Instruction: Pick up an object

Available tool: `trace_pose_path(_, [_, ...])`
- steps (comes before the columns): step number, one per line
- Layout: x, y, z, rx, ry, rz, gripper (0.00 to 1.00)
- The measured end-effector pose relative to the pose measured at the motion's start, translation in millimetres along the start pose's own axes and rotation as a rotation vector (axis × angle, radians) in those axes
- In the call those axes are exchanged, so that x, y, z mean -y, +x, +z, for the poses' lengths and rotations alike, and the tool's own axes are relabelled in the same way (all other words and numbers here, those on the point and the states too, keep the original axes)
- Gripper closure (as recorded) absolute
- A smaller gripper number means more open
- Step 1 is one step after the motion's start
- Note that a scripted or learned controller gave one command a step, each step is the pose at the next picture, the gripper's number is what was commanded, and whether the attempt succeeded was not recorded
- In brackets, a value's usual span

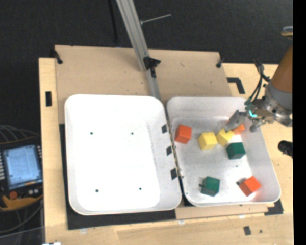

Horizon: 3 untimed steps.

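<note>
White right bin (214,200), lower right of frame: orange, yellow and green blocks scattered. Gripper (243,120) low at upper right, just beside a yellow block (225,137); a small orange block (238,128) alongside. Jaw state: cannot tell. Nothing lifted; grasp and lift remaining.

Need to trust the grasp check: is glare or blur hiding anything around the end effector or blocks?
Camera view: the right bin looks bright but not washed out, and block colours read clearly; the end effector is soft and small, so its fingers can't be resolved; each block casts only a short, soft shadow, as under the yellow block.
</note>
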<state>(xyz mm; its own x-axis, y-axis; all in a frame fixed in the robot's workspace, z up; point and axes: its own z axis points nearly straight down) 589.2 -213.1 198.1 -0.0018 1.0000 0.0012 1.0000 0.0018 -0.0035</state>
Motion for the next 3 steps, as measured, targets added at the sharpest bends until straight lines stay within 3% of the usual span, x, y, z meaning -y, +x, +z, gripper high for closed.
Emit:
trace_pose_path(1, [-1.0,-0.3,-3.0,0.003,-0.004,-0.002,0.0])
trace_pose_path(2, [4.8,7.6,50.7,0.002,0.0,0.001,0.0])
trace_pose_path(3, [-2.9,4.5,69.6,0.01,-0.03,0.0,0.0])
